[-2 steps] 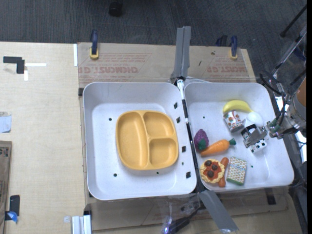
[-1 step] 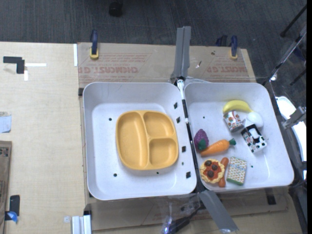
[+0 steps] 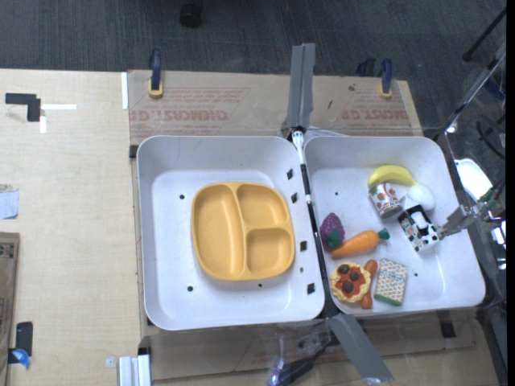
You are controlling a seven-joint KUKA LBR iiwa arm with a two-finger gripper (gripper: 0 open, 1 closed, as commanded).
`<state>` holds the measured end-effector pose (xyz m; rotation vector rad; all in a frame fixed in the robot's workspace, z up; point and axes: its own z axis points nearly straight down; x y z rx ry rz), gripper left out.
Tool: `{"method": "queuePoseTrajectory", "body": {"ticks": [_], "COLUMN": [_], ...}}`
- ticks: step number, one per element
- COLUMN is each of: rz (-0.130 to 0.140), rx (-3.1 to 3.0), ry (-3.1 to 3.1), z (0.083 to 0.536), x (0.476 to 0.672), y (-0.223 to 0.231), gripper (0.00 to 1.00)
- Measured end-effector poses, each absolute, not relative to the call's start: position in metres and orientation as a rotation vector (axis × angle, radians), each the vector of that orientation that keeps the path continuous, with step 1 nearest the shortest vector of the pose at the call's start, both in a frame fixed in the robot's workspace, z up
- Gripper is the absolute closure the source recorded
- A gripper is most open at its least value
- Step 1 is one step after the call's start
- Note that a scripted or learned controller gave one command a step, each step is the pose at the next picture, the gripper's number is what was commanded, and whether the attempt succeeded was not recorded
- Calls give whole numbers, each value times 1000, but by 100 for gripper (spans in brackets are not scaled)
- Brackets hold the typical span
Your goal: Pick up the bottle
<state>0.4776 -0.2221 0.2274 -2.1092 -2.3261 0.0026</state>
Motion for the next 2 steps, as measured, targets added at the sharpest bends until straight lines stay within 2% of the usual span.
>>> {"method": "queuePoseTrajectory", "body": {"ticks": [1,2], "rz": [3,3], "rx": [-2253,-2232], "ry": [-2186,-2207], "z": [175,135], "x": [477,477], "y": [-222,-148], "gripper": [0,0]}}
